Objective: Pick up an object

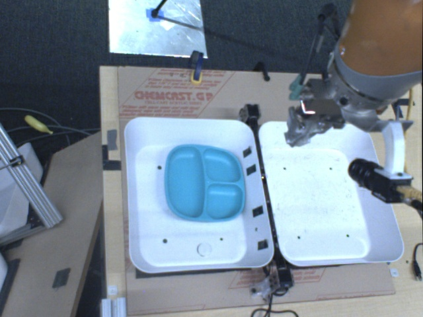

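Lying flat, light-blue three-compartment plate (203, 182)

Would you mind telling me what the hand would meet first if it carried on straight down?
Probably the bare floor of the right bin near its back edge; the hand hangs above it, though depth is uncertain.

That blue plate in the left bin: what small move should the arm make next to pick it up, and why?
Probably a move left across the divider. The gripper hangs over the right bin's back left corner, while the blue plate lies flat in the middle of the left bin. It has to get above the plate before lowering.
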